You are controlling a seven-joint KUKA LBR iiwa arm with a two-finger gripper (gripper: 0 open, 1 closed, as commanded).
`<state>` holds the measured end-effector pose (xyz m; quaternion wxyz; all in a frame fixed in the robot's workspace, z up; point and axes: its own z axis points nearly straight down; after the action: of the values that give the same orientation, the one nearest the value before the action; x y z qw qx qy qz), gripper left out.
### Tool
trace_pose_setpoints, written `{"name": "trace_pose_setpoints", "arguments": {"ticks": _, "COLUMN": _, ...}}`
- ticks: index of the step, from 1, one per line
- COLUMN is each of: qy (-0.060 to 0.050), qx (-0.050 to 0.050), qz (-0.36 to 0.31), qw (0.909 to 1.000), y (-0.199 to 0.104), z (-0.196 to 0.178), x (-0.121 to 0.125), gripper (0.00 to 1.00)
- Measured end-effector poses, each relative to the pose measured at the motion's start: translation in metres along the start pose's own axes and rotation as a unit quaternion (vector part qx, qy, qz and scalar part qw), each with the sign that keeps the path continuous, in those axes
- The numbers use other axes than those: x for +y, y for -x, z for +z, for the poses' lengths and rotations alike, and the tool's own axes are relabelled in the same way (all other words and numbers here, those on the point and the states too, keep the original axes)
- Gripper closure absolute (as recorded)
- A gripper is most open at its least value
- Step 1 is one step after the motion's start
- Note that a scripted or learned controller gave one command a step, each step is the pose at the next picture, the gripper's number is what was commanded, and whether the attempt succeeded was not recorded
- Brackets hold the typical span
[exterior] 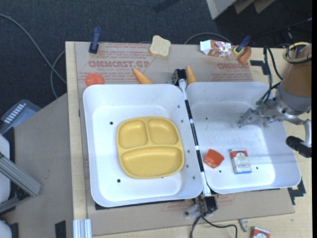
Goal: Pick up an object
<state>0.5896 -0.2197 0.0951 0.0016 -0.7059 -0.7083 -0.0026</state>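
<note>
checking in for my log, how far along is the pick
Nothing looks picked yet. The orange block and the small red and white box both lie on the floor of the right bin. The gripper is over that bin's upper part, apart from both. Left to do: reach one, close on it, and lift.

Grey arm (292, 100) — orange band, black cable, metal gripper (247, 118).
</note>
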Motion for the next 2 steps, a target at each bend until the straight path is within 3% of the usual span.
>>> {"name": "trace_pose_setpoints", "arguments": {"ticks": 1, "qy": -0.001, "qx": -0.003, "qz": 0.002, "qw": 1.0, "y": -0.05, "z": 0.011, "x": -0.059, "gripper": 0.0}}
{"name": "trace_pose_setpoints", "arguments": {"ticks": 2, "qy": 0.001, "qx": -0.004, "qz": 0.002, "qw": 1.0, "y": 0.0, "z": -0.053, "x": 0.013, "gripper": 0.0}}
